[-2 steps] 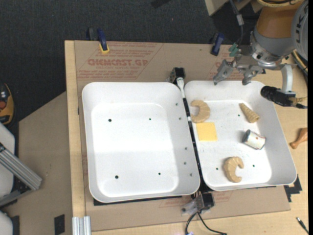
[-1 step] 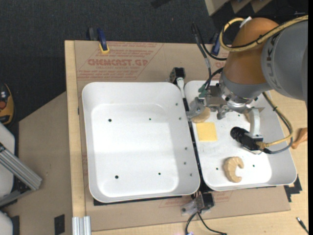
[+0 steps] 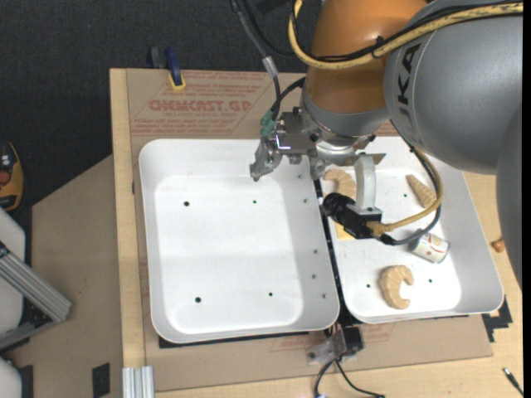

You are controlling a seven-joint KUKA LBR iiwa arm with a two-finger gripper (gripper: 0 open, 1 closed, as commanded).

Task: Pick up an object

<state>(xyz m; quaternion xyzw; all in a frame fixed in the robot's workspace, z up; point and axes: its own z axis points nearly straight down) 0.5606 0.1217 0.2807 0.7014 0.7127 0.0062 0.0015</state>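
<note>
We observe the hand over the seam between the left bin and right bin; whether it is clenched, we cannot tell.

2 bins: left bin and right bin, smooth white plastic, faint sheen. Board beneath looks like matt brown cardboard with red print. Arm: smooth grey shell, satin finish; orange band glossy, catches light. Tool: bare dull metal parts. Croissant-shaped piece: matt tan, slightly rough. Cable: yellowish, smooth.
</note>
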